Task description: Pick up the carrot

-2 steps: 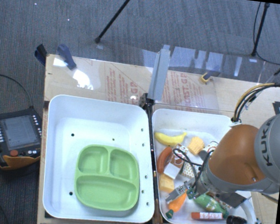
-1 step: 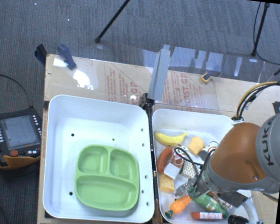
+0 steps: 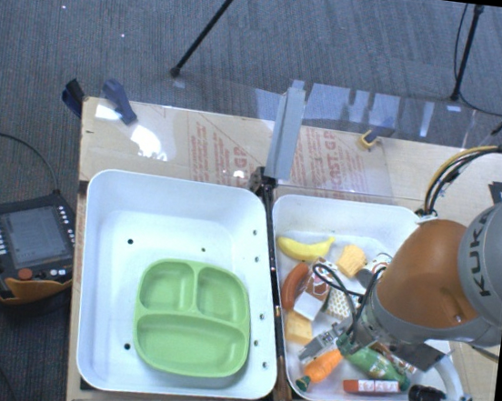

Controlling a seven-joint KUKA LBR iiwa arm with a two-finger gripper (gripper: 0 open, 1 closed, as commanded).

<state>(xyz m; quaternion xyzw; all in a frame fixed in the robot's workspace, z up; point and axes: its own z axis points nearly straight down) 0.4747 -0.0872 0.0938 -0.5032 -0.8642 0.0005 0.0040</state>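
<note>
Just below the gripper (image 3: 329,341) lies the carrot (image 3: 322,365), stiff, light, slippery; you should grip its thick orange middle. Finger state: cannot tell.

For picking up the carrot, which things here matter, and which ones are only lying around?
Belong to the job:
- carrot, in the right bin
- tool, just above the carrot

Just lying about:
- banana
- hot dog
- green plate in the left bin
- pendant on the floor

Grey KUKA arm (image 3: 499,264), broad orange band, black lettering, yellow and black cables.
</note>
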